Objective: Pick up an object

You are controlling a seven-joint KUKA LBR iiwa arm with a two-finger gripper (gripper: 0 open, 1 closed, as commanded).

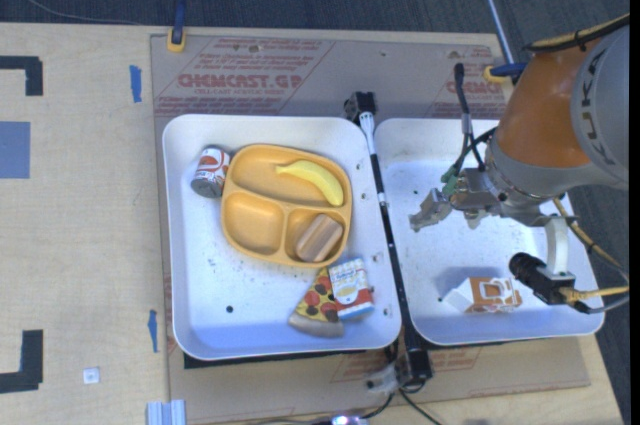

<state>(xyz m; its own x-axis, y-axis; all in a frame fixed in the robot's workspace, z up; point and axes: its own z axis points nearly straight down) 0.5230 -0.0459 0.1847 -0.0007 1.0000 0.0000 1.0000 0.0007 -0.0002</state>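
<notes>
Seen from above, two white bins sit side by side on the counter (90, 243): the left bin (190, 313) holds a yellow divided tray (255, 218) with a banana (312, 179) and a sausage-like piece (319, 235) in it, a small can (209, 171) touching the tray's far left edge, and a pizza slice (318, 309) under a small carton (349, 282) near the front. In the right bin (420, 313), the arm's gripper (430, 210) hovers over the bare middle; whether its jaws are open or closed cannot be told, and nothing is seen between them. An orange-and-white carton (486, 294) lies near the front of that bin, apart from the gripper.
</notes>
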